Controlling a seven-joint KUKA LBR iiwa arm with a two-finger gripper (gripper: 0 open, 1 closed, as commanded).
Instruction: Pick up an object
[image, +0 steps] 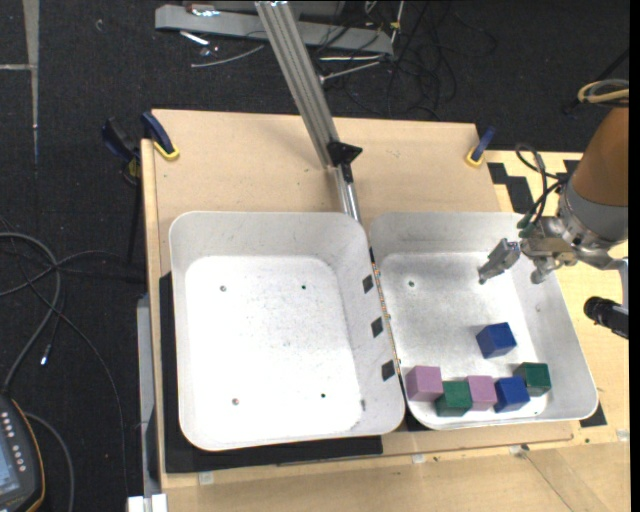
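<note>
Camera view showed the gripper over the right bin, fingers spread and holding nothing; the blue cube lay nearer, well apart. No readable writing.

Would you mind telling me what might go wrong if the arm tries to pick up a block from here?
1. Five blocks crowd the right bin's front wall: pink, green, pink, blue, green. Fingers may find no gap there and push blocks instead.
2. That row sits against the rim, so the gripper could strike the wall.
3. The lone blue block lies turned; a misaligned grasp may nudge it away.
</note>
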